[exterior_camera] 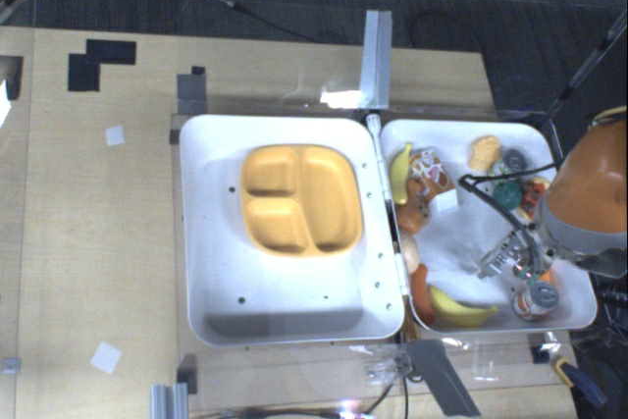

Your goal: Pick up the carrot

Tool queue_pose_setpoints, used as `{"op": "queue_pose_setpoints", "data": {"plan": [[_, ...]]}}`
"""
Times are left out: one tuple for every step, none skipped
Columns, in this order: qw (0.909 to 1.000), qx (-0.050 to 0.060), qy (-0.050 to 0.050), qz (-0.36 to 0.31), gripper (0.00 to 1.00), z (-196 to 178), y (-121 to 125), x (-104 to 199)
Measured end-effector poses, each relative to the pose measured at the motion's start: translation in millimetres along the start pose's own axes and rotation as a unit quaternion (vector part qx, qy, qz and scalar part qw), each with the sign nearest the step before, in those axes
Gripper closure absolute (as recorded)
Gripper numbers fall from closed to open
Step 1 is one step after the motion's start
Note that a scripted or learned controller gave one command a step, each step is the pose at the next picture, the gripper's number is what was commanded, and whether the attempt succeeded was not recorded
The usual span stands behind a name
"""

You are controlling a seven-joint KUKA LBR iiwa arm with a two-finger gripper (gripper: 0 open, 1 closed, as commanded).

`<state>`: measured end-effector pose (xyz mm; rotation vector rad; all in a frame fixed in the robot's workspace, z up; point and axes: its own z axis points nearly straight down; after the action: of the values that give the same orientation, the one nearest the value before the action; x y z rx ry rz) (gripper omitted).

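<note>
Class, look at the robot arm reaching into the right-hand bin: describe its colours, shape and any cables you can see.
The arm is rounded, with an orange band above a grey section. Its tool is small, metallic and silvery. Thin black cables loop from it across the bin.

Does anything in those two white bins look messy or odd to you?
Nothing looks spilled or broken. The right bin is crowded, though: toy food lies jumbled, with one banana at its front edge and another against the divider. The left bin holds a yellow divided tray, sitting slightly askew.

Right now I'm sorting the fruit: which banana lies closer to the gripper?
The yellow banana along the right bin's front edge, close to the gripper; the greenish banana lies farther back.
</note>
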<state>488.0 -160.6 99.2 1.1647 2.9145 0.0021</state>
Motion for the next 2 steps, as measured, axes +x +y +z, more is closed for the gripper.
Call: {"op": "queue_pose_setpoints", "data": {"plan": [[0.99,0.0,-0.006,-0.141,1.0,8,10,4],[0.949,-0.001,-0.009,-0.315,1.0,8,-19,-24]]}}
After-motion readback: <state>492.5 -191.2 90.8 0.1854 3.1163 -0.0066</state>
